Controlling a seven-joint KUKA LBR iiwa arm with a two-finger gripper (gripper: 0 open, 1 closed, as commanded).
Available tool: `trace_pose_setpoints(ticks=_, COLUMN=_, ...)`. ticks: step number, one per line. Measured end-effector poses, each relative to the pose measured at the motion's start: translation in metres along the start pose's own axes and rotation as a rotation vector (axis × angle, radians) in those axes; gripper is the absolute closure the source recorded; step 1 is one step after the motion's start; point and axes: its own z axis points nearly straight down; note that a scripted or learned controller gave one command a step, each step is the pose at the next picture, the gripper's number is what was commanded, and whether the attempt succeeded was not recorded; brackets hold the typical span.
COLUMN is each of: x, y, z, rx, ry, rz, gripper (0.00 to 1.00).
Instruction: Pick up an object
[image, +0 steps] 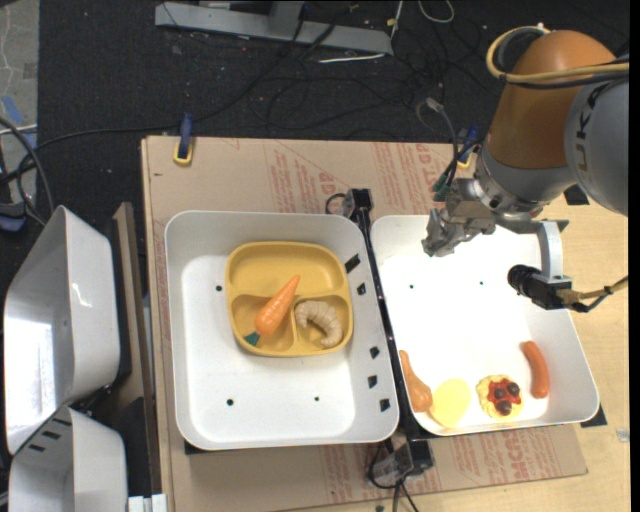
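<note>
My gripper (440, 243) hangs over the far left part of the right bin (470, 310), with nothing seen between its fingers. Along that bin's near edge lie an orange drumstick-like piece (414, 383), a pale yellow disc (451, 401), a small round tart with dark berries (499, 395) and an orange sausage (537, 368). In the left bin (200, 380) a yellow divided plate (250, 265) carries a carrot (277, 304) and a pale shrimp (320, 321).
A black divider strip (368, 280) runs between the two bins. The bench is brown cardboard (280, 170) with a yellow clamp (183, 152) at its far left corner. White tubs (60, 310) stand off the bench to the left.
</note>
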Motion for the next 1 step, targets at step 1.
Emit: trace_pose_setpoints(ticks=1, x=0.0517, y=-0.0127, z=-0.0032, rx=0.000, ry=0.000, rz=0.000, gripper=1.00)
